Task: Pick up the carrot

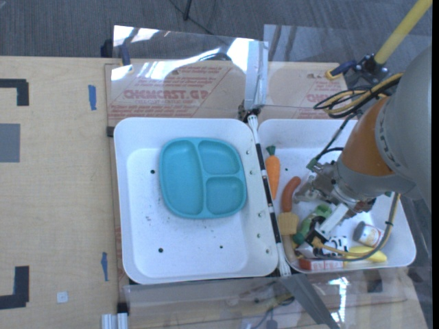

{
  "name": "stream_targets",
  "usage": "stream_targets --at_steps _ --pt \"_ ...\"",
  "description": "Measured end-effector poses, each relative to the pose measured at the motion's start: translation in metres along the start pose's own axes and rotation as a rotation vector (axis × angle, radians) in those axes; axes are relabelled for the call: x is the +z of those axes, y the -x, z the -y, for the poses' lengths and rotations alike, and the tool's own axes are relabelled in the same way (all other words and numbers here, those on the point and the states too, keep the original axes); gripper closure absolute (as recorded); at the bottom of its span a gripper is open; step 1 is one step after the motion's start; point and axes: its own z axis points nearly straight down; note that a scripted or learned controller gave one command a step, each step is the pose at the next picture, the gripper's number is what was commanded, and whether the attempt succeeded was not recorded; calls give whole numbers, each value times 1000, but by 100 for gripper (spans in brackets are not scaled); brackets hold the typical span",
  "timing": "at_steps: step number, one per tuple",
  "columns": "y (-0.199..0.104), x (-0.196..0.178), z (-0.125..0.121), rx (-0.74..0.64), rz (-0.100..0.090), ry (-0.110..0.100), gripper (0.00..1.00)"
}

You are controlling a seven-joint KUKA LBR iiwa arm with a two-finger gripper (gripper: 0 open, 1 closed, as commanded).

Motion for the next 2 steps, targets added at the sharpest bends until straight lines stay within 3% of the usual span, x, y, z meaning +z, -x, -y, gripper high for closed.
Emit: stream_targets --at_steps 1,2 --pt "1 -10 0 -2 4 1 100" --pt "-77 -95 -10 158 2 -10 100"
